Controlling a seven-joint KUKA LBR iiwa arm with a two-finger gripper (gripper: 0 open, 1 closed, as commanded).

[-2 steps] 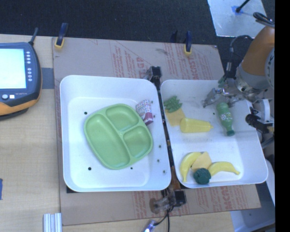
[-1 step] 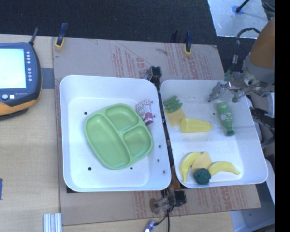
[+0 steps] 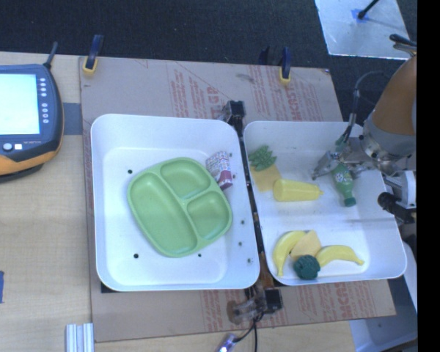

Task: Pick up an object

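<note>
My gripper [image 3: 332, 171] hangs over the back right part of the right bin [image 3: 381, 229], reaching in from the right. It is open, its metal fingers [image 3: 320, 171] spread apart. A small green bottle [image 3: 345, 185] lies in the bin with its upper end just under the gripper; it is not lifted. Left of it lies a yellow cone-like piece [image 3: 297, 191], then a yellow block [image 3: 266, 177] and a green leafy piece [image 3: 262, 155]. Near the front lie two bananas [image 3: 284, 248] [image 3: 340, 255] and a broccoli [image 3: 306, 268].
The left bin [image 3: 110, 262] holds a green divided plate [image 3: 180, 206] and a small red-and-white packet [image 3: 221, 169] by its right wall. A tablet-like pendant [image 3: 18, 119] rests on the bench at far left. Clamps stand at the board's back edge.
</note>
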